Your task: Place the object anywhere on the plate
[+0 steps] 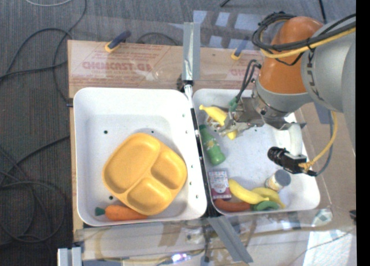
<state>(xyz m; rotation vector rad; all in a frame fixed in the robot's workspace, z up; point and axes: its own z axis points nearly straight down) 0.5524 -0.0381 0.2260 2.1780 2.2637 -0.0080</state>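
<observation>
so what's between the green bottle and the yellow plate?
In the camera view, the two bins' adjoining rims lie between the green bottle and the yellow plate; otherwise just bare white bin floor.

Overhead, slanted — both bins [81, 161]

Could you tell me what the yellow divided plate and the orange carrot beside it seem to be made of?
Yellow divided plate: probably moulded plastic, smooth with a soft sheen and rounded compartment ridges. Orange carrot: likely a plastic toy, uniformly coloured and slightly glossy.
</observation>
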